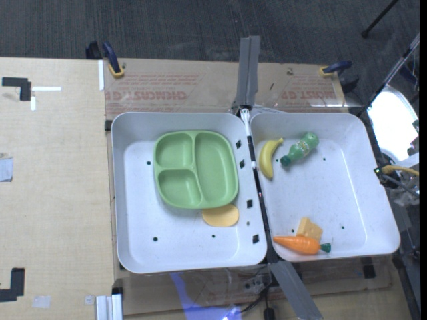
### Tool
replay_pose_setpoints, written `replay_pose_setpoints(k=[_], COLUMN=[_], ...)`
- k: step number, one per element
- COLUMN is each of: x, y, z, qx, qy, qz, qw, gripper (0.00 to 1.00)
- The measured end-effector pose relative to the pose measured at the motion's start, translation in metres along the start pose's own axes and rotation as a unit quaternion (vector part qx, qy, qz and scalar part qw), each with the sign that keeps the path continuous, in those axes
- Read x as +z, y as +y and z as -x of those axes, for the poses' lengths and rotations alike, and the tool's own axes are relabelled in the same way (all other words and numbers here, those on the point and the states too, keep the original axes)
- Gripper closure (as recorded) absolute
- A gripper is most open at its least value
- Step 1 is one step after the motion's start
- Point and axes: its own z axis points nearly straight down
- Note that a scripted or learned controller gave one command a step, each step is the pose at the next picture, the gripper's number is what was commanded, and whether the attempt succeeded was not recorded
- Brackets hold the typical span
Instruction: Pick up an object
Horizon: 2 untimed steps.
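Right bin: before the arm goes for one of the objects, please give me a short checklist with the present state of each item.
1. Banana lies free, apart from the green bottle: ok.
2. Carrot free of neighbours: not ok, it touches the yellow wedge.
3. Carrot away from the right bin wall: not ok, it lies at the near rim.
4. Bottle lying on its side: ok.
5. Gripper state: cannot tell.

Even overhead light, soft shadows; white bins slightly blown out, glare patch at right edge, overall mild blur.
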Motion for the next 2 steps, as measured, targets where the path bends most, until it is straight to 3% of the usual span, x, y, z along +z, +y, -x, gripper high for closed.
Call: replay_pose_setpoints(k=[1, 2], x=[-0.0101, -0.0101], y=[0.0059, 0.0058], z=[-0.0151, -0.0151], qx=[-0.039, -0.039], qy=[0.0, -0.001], qz=[0.0, 0.0], qw=[0.9993, 0.9992], gripper=[1.0, 0.0])
